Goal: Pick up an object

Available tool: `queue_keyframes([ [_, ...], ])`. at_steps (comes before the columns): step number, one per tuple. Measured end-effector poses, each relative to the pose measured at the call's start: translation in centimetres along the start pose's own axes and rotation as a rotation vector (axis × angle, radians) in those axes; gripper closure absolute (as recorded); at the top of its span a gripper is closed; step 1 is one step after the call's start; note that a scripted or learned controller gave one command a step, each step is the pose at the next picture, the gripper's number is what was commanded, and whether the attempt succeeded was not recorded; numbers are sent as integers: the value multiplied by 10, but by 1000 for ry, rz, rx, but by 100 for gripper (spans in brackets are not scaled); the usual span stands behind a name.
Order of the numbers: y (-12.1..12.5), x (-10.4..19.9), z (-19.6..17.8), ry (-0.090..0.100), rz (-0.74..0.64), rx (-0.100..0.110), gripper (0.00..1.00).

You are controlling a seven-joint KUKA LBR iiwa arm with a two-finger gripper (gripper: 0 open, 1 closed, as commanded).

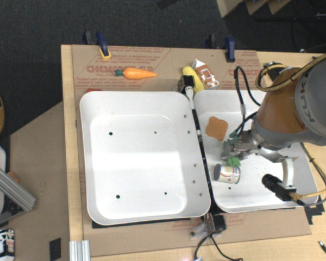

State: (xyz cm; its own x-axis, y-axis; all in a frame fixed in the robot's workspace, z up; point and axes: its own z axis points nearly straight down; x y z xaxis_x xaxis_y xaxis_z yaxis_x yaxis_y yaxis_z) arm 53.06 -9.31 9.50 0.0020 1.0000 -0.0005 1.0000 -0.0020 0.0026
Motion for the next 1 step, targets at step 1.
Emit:
queue_keyframes([
  [1,90,46,-96,1,-10,-14,100],
])
